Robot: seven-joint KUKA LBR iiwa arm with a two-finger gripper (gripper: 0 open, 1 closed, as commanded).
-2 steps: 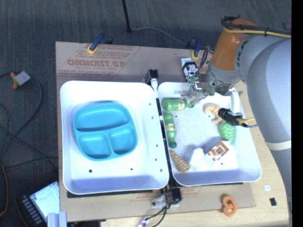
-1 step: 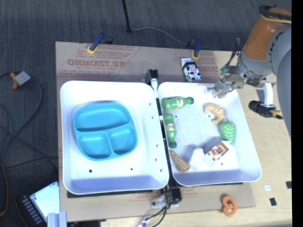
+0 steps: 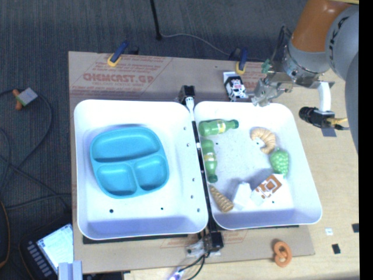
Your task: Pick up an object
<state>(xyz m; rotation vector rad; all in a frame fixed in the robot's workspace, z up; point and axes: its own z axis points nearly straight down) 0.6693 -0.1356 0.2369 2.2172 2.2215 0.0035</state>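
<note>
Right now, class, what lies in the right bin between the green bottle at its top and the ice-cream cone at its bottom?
In the camera view, a second green bottle lies between the green bottle and the cone.

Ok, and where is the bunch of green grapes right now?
The bunch of green grapes lies in the right bin, near its right wall, just below the croissant and above the small white and orange carton.

Even bright light, soft focus, faint shadows
</note>
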